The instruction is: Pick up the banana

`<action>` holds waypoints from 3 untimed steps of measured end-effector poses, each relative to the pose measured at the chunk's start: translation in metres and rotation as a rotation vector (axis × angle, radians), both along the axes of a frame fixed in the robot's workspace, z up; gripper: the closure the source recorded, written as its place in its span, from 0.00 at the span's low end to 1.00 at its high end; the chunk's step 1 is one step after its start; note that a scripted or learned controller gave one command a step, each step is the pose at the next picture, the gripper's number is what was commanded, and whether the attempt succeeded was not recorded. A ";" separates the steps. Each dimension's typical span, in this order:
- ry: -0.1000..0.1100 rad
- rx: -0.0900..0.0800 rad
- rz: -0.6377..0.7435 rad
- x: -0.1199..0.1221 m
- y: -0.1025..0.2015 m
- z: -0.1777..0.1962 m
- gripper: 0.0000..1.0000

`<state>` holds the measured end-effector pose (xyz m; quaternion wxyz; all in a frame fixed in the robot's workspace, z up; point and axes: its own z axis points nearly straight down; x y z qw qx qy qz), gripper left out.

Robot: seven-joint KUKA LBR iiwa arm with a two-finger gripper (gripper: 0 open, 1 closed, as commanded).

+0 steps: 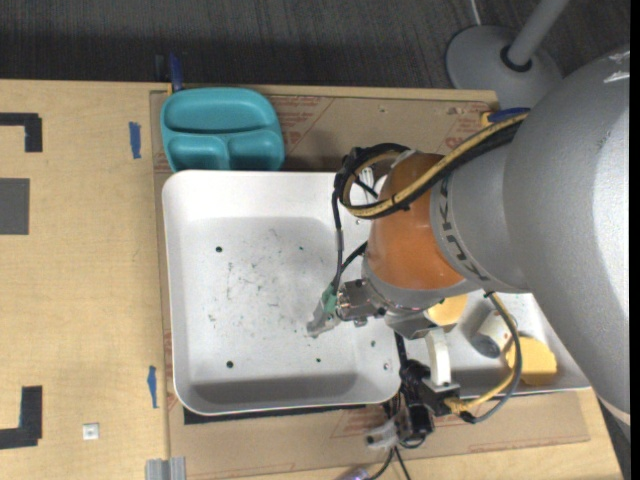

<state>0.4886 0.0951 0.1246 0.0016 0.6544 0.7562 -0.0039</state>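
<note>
The grey arm [560,198] reaches in from the right and covers most of the right bin [545,313], its orange band [405,233] sitting over the seam between the two bins. Below the band, the hand [322,318] points down over the right part of the left bin [200,268], low above the white floor; a small greenish part shows at its tip. Whether the hand is open or closed cannot be told from this angle, and nothing can be seen held in it. The left bin's floor shows faint scuffs and a few dark spots. In the right bin, a yellow curved piece [447,310] peeks out from under the wrist, likely the banana, though most of it is hidden by the arm. Farther right in the same bin lies a yellow-orange block [538,363], and near it a grey rounded object [484,345] that is too covered to identify. Black and yellow cables [440,393] hang from the wrist over the near edge of the bins. A teal divided tray [222,128] rests on the counter [80,268] just behind the left bin.
</note>
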 end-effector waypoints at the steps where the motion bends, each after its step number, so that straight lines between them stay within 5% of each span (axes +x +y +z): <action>1: 0.001 -0.005 0.029 -0.001 0.002 -0.001 0.00; 2: -0.005 -0.025 0.010 0.001 -0.012 0.009 1.00; 3: -0.010 -0.027 0.017 0.002 -0.012 0.006 1.00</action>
